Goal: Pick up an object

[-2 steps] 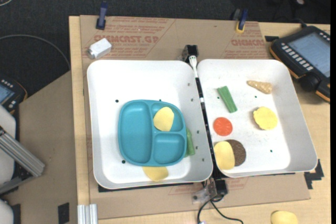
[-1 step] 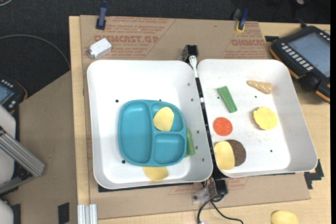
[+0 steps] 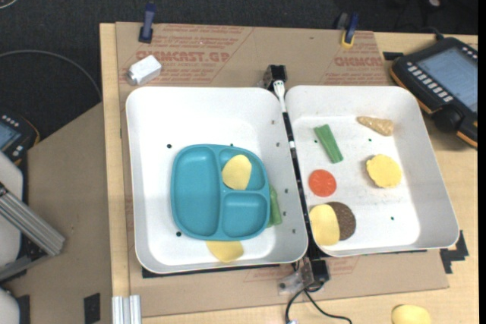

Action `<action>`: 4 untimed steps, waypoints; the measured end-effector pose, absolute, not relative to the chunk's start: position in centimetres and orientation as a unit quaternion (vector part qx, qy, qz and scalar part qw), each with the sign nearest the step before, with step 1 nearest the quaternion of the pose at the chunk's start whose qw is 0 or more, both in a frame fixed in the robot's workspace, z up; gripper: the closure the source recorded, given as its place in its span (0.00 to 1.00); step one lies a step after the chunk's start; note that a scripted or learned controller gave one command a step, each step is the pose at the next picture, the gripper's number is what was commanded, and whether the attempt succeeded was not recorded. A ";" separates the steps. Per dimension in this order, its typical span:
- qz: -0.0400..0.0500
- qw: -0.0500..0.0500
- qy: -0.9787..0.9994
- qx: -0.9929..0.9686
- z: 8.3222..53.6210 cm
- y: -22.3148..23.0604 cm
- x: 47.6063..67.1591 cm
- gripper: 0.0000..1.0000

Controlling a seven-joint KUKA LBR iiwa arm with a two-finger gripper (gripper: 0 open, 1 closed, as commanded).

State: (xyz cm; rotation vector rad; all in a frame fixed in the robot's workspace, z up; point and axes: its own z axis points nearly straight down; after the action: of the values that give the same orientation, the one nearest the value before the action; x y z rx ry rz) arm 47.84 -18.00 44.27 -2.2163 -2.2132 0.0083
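Left bin [image 3: 144,163]: we log a teal divided tray [image 3: 199,190] with one yellow piece [image 3: 237,171] in its upper right compartment. A second yellow piece [image 3: 225,248] pokes out from under the tray's near edge, and a green sliver [image 3: 275,207] lies along its right side.

Right bin [image 3: 425,163]: we count six loose items, mostly well apart:
- A green strip [image 3: 329,143], long axis running from upper left to lower right.
- A red disc [image 3: 323,182] just below the strip.
- A yellow round piece [image 3: 384,171] to the right.
- A tan wedge [image 3: 377,124] near the far wall.
- A brown disc [image 3: 343,218], touching and partly under a pale yellow piece [image 3: 324,224], near the front left corner.

No item is yet chosen for the pick. All candidates rest in the bins.

The fingers' state we cannot tell. Since the arm reaches in from the right, we judge the right bin's items the nearer, the yellow round piece and the tan wedge first. The strip would want a grip across its short side.
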 end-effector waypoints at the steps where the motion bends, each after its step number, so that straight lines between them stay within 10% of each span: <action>1: 0.004 0.007 -0.707 -0.707 20.8 -17.6 52.5 1.00; 2: 0.001 0.001 -0.706 -0.708 7.8 -22.6 56.4 1.00; 3: 0.001 0.004 -0.706 -0.708 9.6 -18.6 48.7 1.00; 4: -0.004 -0.005 -0.710 -0.704 15.9 -14.3 57.1 1.00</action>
State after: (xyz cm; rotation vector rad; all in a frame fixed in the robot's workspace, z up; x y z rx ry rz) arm 57.14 -14.32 15.95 -2.2194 -2.2381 -0.0113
